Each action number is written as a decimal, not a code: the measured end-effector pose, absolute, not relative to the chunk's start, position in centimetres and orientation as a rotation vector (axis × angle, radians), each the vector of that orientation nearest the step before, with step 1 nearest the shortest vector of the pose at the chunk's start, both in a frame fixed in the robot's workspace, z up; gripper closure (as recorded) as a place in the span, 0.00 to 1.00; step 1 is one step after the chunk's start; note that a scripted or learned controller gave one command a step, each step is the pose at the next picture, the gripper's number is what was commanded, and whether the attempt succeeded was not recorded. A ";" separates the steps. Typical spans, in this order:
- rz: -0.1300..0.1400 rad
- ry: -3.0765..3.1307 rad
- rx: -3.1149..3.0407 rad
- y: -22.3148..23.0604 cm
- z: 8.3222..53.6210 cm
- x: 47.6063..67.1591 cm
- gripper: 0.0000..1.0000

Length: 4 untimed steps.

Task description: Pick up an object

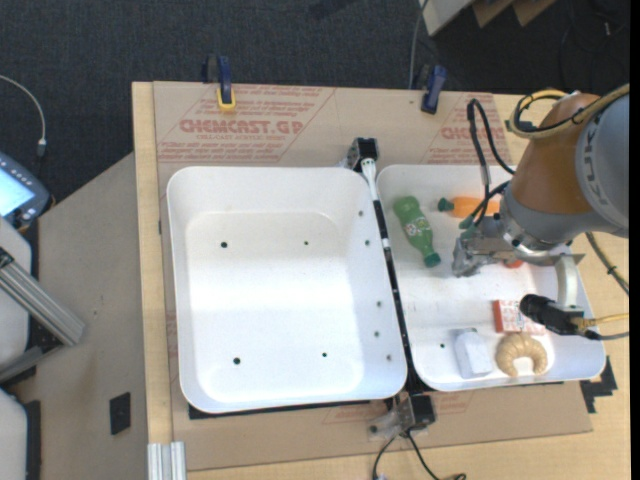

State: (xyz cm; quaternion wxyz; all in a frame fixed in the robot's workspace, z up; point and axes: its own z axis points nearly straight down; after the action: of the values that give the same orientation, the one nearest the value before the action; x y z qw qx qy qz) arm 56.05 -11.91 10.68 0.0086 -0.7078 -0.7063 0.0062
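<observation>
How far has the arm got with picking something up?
Nothing looks lifted yet. The gripper is low in the right bin, beside the green bottle. The croissant, red packet and orange item lie there too. Grasping and lifting remain.

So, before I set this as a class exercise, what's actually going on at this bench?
A grey robot arm reaches in from the right over the right bin, its gripper low beside a green bottle. Nothing is visibly held. An orange item lies behind the gripper; a croissant, a red and white packet and a small white object lie near the front. The left bin sits alongside.
</observation>
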 end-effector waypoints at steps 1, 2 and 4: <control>0.020 -2.206 -2.212 -11.9 10.6 56.0 0.00; 0.001 -2.222 -2.227 -15.8 18.8 55.9 0.00; 0.009 -2.221 -2.214 -9.1 7.7 59.4 0.00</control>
State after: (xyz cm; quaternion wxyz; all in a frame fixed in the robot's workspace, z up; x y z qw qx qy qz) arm 59.41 -9.14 7.71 0.0026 -0.7060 -0.7082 0.0030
